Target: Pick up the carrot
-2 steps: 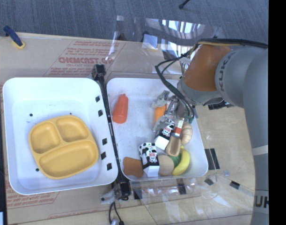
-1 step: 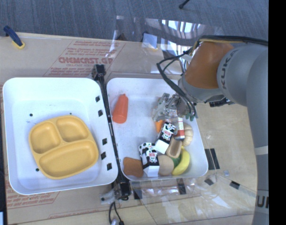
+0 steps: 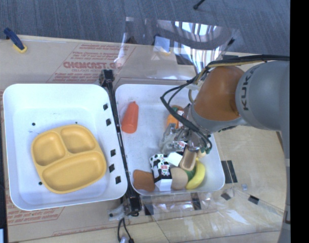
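Well left of gripper [image 3: 180, 142] (apart): carrot [image 3: 129, 117]

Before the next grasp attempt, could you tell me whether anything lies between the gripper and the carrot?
Nothing visible does. The carrot lies alone near the right bin's left wall, with bare white floor between it and the gripper, which sits over the toy cluster at the bin's lower right.
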Robot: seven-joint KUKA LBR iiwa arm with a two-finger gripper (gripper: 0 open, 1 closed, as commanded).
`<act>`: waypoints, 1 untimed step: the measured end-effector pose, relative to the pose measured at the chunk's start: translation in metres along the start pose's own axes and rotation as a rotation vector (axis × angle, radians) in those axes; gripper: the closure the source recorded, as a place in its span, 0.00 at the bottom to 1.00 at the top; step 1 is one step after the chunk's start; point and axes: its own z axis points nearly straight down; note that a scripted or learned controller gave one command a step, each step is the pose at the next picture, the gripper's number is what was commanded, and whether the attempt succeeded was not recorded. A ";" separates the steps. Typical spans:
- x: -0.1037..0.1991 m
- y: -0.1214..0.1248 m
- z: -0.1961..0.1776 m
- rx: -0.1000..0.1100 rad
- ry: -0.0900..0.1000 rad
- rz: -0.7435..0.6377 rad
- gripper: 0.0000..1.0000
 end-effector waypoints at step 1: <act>-0.057 -0.006 -0.003 0.003 -0.008 -0.213 1.00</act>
